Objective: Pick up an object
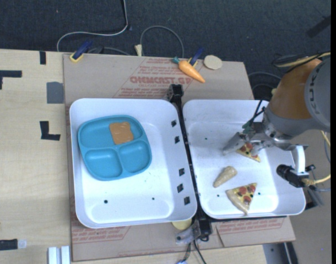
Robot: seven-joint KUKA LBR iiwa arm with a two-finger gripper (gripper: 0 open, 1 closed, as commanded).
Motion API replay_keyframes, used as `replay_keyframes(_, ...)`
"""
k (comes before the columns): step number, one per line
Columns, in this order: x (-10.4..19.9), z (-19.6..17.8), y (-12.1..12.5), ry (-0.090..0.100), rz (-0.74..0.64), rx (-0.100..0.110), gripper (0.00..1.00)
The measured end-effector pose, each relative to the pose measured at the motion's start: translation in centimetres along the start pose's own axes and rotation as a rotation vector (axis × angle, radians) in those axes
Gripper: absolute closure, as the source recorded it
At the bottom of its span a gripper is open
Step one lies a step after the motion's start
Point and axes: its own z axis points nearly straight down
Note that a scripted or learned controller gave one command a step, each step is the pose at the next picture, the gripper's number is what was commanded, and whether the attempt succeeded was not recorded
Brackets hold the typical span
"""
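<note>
Right bin (212, 111): upper-left floor open, easy to pass; pizza slice (250, 151) under the gripper (246, 140) mid-right, arm (300, 100) covering the right edge; pale wedge (225, 176) just below, second pizza slice (243, 196) near the front wall, narrow gaps between the three; left bin (129, 210): blue divided plate (115, 147) with a brown piece (122, 132) fills the upper left, front and right floor open; black divider (183, 147) between the bins; carrot (191, 71) and pale disc (213, 62) behind the bins, well apart from them.
</note>
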Motion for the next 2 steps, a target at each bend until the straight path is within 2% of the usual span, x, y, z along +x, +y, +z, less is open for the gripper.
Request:
replay_keyframes(1, 5.0, 4.3, -3.5, -0.004, -0.01, -0.02, 0.0)
replay_keyframes(2, 4.7, 2.9, -3.3, -0.006, -0.007, -0.023, 1.0)
